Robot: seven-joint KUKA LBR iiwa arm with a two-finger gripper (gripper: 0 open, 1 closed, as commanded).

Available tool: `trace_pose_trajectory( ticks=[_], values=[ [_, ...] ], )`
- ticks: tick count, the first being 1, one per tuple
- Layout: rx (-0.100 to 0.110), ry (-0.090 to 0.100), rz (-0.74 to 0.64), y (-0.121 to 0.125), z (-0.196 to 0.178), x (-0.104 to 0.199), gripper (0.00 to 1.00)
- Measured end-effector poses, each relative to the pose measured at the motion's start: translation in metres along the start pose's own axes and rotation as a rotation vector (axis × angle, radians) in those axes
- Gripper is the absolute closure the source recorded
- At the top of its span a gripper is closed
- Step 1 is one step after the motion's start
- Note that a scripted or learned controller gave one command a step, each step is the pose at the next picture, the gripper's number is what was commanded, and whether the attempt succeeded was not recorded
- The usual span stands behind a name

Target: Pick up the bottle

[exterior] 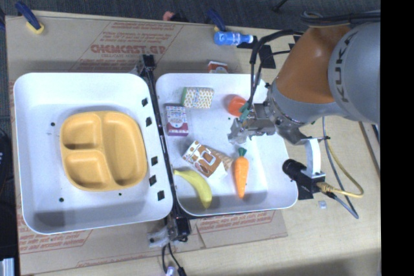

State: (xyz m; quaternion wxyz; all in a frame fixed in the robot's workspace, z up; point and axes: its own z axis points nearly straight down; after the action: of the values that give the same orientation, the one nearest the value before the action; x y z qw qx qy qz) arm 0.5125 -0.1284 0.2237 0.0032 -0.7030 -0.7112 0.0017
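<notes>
The bottle (233, 39), blue with a white part, lies on its side on the surface (97, 29) at the upper middle of the frame, outside the bins and just above the right bin (278, 200). The hand (246, 129) is over the right bin, near its centre, close above the carrot (240, 176) and beside an orange round object (235, 103); I cannot tell if it is open or closed. In this bin also lie a banana (196, 185) and some small packets. The left bin (26, 139) holds a yellow divided tray (103, 150).
</notes>
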Motion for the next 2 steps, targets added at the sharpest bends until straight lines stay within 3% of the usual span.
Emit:
trace_pose_trajectory(
  ticks=[1,2],
  values=[
    [-0.002,-0.001,-0.169,-0.036,0.011,0.022,1.00],
    [-0.003,-0.002,-0.406,-0.036,0.022,0.048,1.00]
  ],
)
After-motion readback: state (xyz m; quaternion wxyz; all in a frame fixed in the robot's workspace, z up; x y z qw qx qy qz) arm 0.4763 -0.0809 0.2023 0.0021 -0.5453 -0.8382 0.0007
